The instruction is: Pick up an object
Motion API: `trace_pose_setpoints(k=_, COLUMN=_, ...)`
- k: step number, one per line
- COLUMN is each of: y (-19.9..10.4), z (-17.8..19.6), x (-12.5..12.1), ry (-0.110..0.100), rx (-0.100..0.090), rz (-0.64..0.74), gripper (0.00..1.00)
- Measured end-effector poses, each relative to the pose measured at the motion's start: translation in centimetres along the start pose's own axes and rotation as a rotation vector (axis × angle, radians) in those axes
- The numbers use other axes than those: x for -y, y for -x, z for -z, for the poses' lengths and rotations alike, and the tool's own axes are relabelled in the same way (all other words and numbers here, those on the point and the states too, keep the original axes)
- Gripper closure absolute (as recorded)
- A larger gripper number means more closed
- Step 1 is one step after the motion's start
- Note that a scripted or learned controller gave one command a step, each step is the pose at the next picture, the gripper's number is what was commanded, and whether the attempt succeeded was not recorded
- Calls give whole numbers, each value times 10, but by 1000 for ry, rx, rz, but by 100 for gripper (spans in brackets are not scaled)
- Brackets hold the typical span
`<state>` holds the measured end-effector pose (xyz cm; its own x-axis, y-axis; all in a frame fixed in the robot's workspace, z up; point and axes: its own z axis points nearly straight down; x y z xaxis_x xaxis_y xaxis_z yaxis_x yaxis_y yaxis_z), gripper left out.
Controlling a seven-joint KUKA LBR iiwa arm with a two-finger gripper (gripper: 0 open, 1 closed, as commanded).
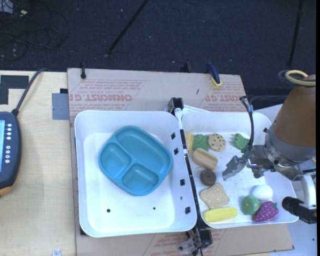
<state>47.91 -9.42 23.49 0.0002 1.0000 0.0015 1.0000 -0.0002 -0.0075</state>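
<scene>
Gripper (230, 169) hung over right bin (266, 122), fingers apart and holding nothing, near hot dog bun (205, 158) and chocolate donut (208, 177)

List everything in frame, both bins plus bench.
left bin: 1, white, left half of cardboard
divided plate: 1, blue, in left bin
right bin: 1, white, beside left bin
cookie: 1, tan with dark chips, right bin, top
green pieces: 2, right bin, top
hot dog bun: 1, tan, below cookie
brown round piece: 1, centre-left
bread slice: 1, beige, lower left
corn: 1, yellow, bottom edge
egg: 1, white, lower right
green fruit: 1, beside grapes
grapes: 1, purple, bottom right
pendant: 1, grey-orange, far left
gripper: 1, dark, over right bin
</scene>
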Motion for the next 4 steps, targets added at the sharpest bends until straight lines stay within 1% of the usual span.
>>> trace_pose_setpoints(k=1, y=-7, z=-153, x=2, ry=0, rx=-4, rz=0, gripper=0)
trace_pose_setpoints(k=2, y=3, z=-145, x=-89, ry=11, rx=1, rz=3, gripper=0)
trace_pose_setpoints(k=3, y=-37, z=-42, x=-148, ry=15, rx=1, rz=6, gripper=0)
trace_pose_setpoints(k=4, y=2, z=-80, x=-104, ry=-4, rx=1, rz=-3, gripper=0)
